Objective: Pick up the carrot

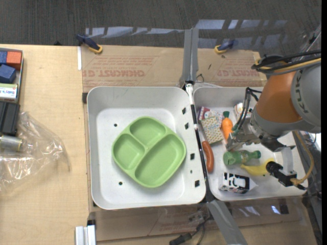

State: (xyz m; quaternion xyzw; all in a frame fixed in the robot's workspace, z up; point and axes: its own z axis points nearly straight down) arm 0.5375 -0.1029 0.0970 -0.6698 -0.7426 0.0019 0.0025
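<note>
A desk (46, 198) carries two shallow white bins side by side, seen from above at a slant. The left bin (102, 188) holds a green divided plate (148, 151) with three sections, lying flat near its middle.

The right bin (214, 93) holds several small things. The carrot (226, 126), orange with a green top, lies near the middle of this bin, pointing toward the front, just beside a patterned packet (210, 124) on its left. A red sausage (207, 156) lies along the bin's left wall. A green toy (240, 158) sits toward the front, with a yellow banana (255, 168) touching its right side and a small black and white carton (235, 182) in front of it.

The grey arm (286, 101) with its orange band reaches in from the right. Its gripper (238, 138) hangs low just to the right of the carrot and above the green toy. Whether the gripper is wide or narrow cannot be told, and no object is seen held in it.
</note>
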